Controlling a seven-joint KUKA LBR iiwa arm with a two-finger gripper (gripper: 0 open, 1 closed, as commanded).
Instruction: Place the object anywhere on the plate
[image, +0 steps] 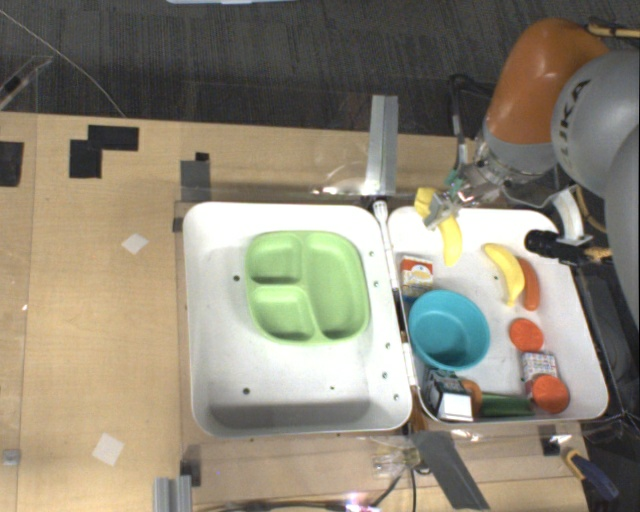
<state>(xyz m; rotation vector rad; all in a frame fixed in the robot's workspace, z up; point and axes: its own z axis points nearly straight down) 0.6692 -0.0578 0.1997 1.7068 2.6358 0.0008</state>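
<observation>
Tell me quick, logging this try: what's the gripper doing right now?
Gripper: shut on the yellow banana, lifted above the right bin.

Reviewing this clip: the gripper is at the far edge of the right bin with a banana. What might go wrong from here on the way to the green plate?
1. The gripper pinches the banana only at its top end, so it hangs loose and might swing or slip out.
2. The plate lies in the left bin, across the raised divider; a low carry may snag the dangling banana there.
</observation>
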